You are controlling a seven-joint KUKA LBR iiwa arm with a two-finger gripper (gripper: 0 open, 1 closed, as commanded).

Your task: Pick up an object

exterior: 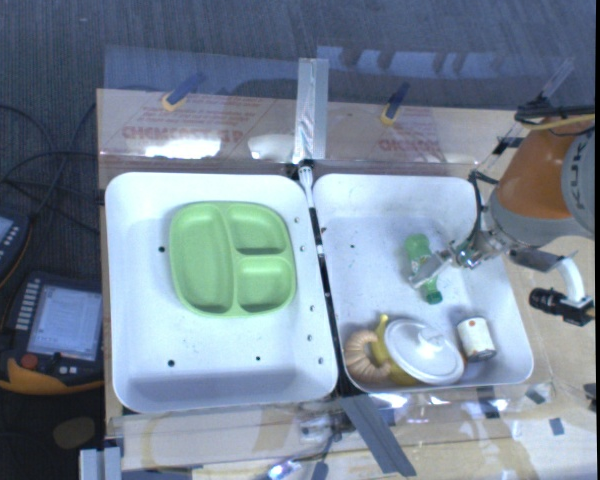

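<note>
My gripper (438, 268) reaches in from the right and hangs low over the middle of the right bin (380, 203). A translucent green object (417, 247) lies just left of its tip. A small green piece (432, 293) sits right below the tip. I cannot tell whether the gripper touches either one. The arm's orange band (540, 173) stands over the bin's right rim.
At the right bin's front lie a white round lid-like dish (427, 354), a yellow item (382, 340), a brown ring (362, 356) and a small can (476, 338). The left bin (140, 368) holds a green divided plate (232, 258). A clear divider (310, 118) stands behind the bins.
</note>
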